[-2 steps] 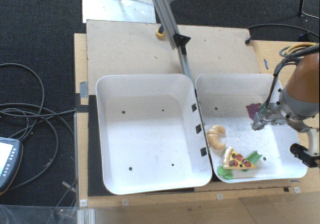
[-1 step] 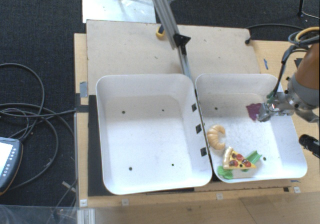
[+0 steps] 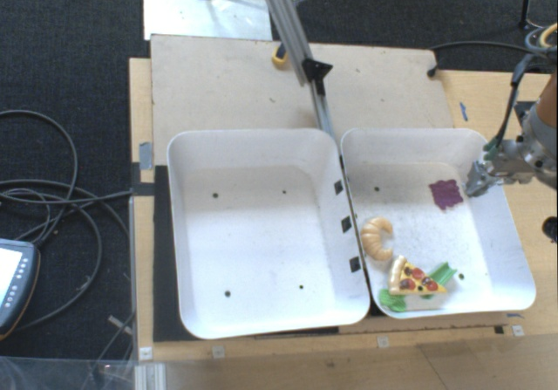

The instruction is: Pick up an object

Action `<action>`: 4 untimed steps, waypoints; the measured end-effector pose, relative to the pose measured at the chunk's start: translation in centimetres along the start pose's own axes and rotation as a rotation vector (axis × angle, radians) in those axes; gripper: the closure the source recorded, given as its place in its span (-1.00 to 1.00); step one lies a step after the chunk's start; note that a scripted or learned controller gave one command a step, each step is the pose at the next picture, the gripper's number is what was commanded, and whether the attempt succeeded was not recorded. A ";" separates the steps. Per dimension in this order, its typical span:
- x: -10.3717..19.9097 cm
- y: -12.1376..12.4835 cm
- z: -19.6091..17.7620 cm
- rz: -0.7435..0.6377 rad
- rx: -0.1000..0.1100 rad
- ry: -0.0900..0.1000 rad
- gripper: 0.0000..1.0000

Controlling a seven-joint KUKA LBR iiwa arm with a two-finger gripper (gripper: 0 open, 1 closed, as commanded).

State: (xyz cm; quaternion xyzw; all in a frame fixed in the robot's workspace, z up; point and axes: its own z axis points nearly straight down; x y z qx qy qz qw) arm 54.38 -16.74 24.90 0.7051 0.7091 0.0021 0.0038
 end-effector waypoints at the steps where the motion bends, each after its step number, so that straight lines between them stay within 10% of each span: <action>1: 5.7 2.1 0.9 -0.005 0.005 0.004 1.00; 4: 22.2 8.8 2.0 -0.006 0.003 0.005 1.00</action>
